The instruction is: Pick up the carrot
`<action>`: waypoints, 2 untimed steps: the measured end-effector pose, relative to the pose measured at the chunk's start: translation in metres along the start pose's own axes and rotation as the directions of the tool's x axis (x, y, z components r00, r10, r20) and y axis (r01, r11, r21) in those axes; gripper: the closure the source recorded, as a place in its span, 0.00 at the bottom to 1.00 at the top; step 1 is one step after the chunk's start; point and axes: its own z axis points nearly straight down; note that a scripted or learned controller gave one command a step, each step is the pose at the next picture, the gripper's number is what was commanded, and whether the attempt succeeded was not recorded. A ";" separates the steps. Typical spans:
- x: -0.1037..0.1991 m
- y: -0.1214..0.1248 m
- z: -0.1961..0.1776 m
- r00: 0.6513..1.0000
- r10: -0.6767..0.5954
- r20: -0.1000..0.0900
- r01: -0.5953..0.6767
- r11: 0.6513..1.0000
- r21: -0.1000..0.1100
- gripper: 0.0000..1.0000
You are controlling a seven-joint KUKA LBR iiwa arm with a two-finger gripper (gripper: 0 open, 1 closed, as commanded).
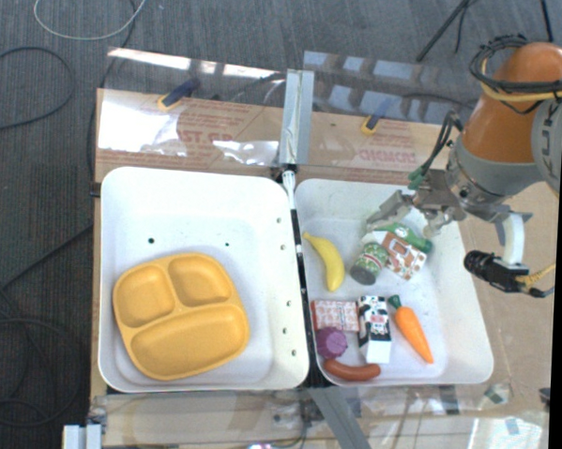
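At the near edge of the right bin lies a sausage, and just left of it a purple piece that I cannot name with certainty. A little farther stand a small red-and-white packet and a milk carton, close together, almost touching.

The carrot is just right of the carton, in the near right part of this bin. It lies flat, with the green top pointing far-left and the orange tip pointing near-right. Its right side is free, but the carton crowds its left side, so I judge a grasp across the body must take care not to catch the carton.

Farther in the bin, a banana lies near the left wall. Right of it a green can leans against a box.

The gripper hangs over the far part of the right bin, above the can and the box, well apart from the carrot. The fingers look spread, with nothing between them. The carrot is not yet approached; the arm must come nearer for this.

In the left bin there is 1 yellow tray with 3 compartments, in the near half.
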 end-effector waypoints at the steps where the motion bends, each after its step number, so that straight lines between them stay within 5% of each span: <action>1: -0.020 -0.047 0.113 0.978 -0.210 -0.001 0.210 0.978 0.000 0.00; 2: -0.071 -0.093 0.144 0.941 -0.337 0.014 0.338 0.941 -0.023 0.00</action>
